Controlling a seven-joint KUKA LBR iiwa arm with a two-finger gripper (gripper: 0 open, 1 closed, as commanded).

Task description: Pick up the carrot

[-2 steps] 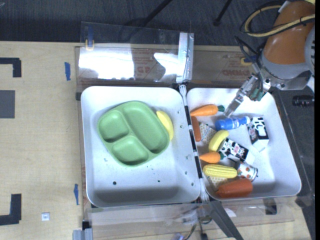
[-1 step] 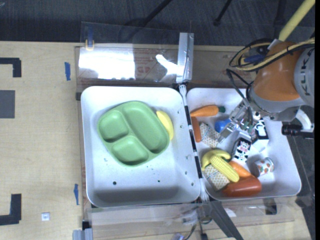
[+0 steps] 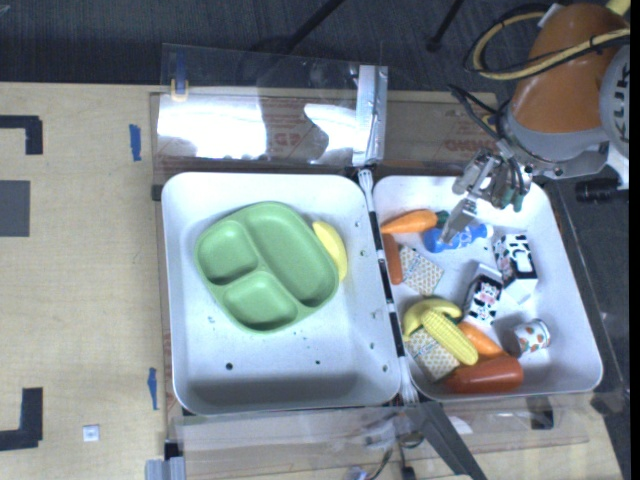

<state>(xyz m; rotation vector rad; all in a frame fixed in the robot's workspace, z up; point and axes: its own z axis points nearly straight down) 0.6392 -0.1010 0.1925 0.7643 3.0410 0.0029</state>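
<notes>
We are holding our hand (image 3: pixel 462 220) low in the right bin (image 3: pixel 575 298), fingers slightly parted and gripping nothing, just above a blue item (image 3: pixel 447 237). The carrot (image 3: pixel 408 222) is lying just beside it, near the bin's far-left corner.

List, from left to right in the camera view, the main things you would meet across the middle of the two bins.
Green tray → banana → carrot → blue toy → cow-print carton
</notes>
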